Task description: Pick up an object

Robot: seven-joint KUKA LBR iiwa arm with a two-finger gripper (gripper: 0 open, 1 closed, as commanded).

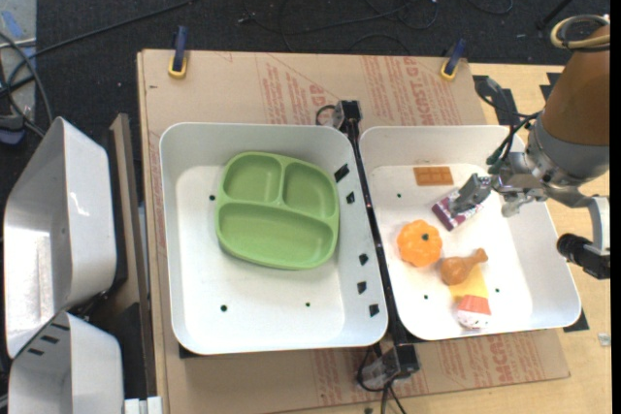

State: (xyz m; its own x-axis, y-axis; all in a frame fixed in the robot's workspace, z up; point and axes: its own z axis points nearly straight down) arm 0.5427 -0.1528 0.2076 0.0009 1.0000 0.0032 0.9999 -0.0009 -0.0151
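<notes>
In the right bin (543, 305) lie several small objects. A purple and white packet (449, 211) rests near the middle, with an orange toy pumpkin (419, 243) just below it. A brown toy drumstick (462, 266) and a small red, white and yellow toy (473, 306) sit toward the front. A flat tan card (433, 175) lies near the back wall. My gripper (490, 194) hangs low over the right bin, its tip right beside the upper right end of the purple packet. The view does not show whether it touches or holds the packet.
The left bin (194, 305) holds a green divided plate (279, 210). A black divider with clips (361, 208) runs between the two bins. The grey arm with its orange band (580, 92) reaches in over the right bin's far right corner. White tubs (53, 218) stand left of the bench.
</notes>
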